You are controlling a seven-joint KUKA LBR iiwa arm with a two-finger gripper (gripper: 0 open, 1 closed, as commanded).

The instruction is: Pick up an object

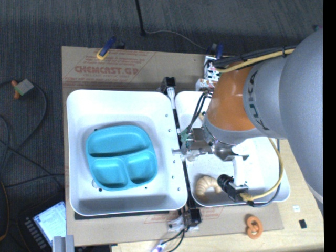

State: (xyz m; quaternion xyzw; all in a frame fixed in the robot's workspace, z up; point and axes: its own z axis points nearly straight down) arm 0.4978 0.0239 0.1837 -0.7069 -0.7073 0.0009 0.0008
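Gripper (pixel 195 147) sits low over right bin (pixel 273 190), right of centre frame, near the divider; jaw state cannot be told. Tan shell-like object (pixel 208 185) lies just below it, lower right. Blue divided tray (pixel 122 157) rests in left bin (pixel 113 101).

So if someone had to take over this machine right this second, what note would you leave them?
Claw: low in the right bin, mostly hidden under the arm's wrist; whether it is open or shut can't be seen.
Things: a tan shell-like object lies at the near edge of the right bin; a blue divided tray sits in the left bin.
Done: no pickup visible.
Left: grasp an object and lift it.
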